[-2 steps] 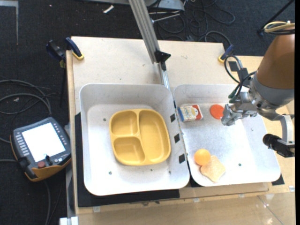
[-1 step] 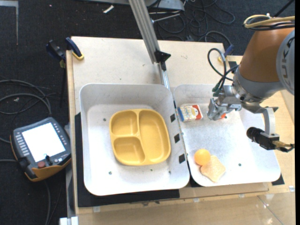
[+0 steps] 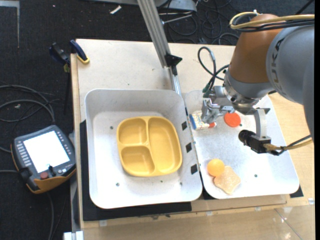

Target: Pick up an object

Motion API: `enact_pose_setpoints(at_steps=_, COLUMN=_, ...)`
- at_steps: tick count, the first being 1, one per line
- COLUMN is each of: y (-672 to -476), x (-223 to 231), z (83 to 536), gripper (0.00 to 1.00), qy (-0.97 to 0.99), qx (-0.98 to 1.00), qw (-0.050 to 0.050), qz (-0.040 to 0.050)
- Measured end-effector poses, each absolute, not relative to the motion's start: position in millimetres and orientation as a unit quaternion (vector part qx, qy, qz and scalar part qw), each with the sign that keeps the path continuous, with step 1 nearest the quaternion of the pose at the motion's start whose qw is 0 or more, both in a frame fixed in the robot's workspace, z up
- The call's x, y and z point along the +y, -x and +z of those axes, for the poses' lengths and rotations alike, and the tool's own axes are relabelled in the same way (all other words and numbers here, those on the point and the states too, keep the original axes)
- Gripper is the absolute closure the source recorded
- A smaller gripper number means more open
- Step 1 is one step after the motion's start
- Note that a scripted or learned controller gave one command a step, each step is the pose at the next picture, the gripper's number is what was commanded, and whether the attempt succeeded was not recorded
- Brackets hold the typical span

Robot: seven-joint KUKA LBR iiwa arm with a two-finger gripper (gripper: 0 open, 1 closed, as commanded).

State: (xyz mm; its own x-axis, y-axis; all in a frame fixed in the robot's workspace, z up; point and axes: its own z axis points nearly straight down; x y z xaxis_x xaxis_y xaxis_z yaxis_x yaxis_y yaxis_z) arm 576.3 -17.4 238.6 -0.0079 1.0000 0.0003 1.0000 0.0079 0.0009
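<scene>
My gripper (image 3: 209,114) hangs low over the far left corner of the right bin (image 3: 260,159), under the grey and orange arm. Right beside it on the left lies a small white and blue item (image 3: 198,121) with a red tip, at or under the gripper; I cannot tell whether they touch. A red-orange round piece (image 3: 233,119) sits just to the right of the gripper. Near the bin's front lie an orange ball (image 3: 216,167) and a beige bread-like piece (image 3: 228,180), touching each other.
The left bin (image 3: 100,134) holds a yellow divided plate (image 3: 149,145). A metal pole (image 3: 157,29) slants up from between the bins at the back. A black cable connector (image 3: 255,141) hangs over the right bin. A teach pendant (image 3: 42,156) lies off the bench's left.
</scene>
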Motion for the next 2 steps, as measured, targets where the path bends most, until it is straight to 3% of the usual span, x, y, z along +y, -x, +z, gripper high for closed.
enact_pose_setpoints(at_steps=2, y=-615.0, x=83.9, z=237.9, gripper=1.00, qy=-0.704, qx=0.710, qw=0.000, qz=0.0021)
